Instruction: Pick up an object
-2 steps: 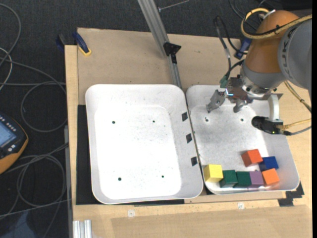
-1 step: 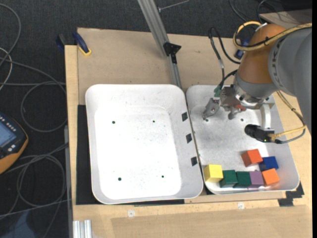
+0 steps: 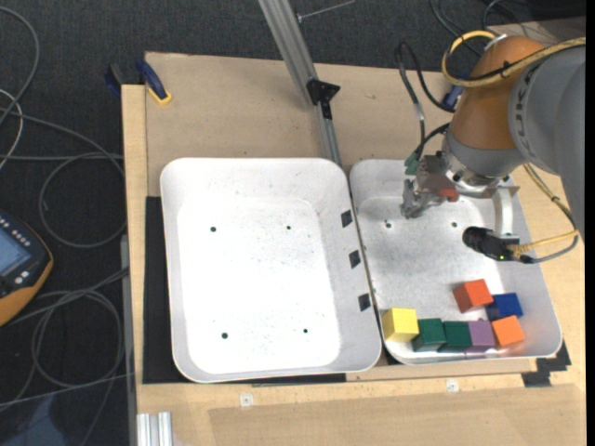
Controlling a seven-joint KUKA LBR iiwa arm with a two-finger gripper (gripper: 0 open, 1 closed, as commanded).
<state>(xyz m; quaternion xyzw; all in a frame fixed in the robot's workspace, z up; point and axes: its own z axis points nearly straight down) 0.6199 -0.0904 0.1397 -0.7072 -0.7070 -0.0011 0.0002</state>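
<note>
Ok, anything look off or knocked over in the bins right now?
Nothing stands out. The blocks, among them the yellow block and the red-orange block, sit crowded in the right bin's near corner, none spilled over the rim. The tool hangs over that bin's far end, away from them.

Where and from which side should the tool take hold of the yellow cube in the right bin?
Grip the yellow cube across its far and near faces, coming straight down from above. Its left face sits close to the bin wall and its right side is next to the green cube, so those sides probably leave little finger room. Its top is flat and clear.
</note>
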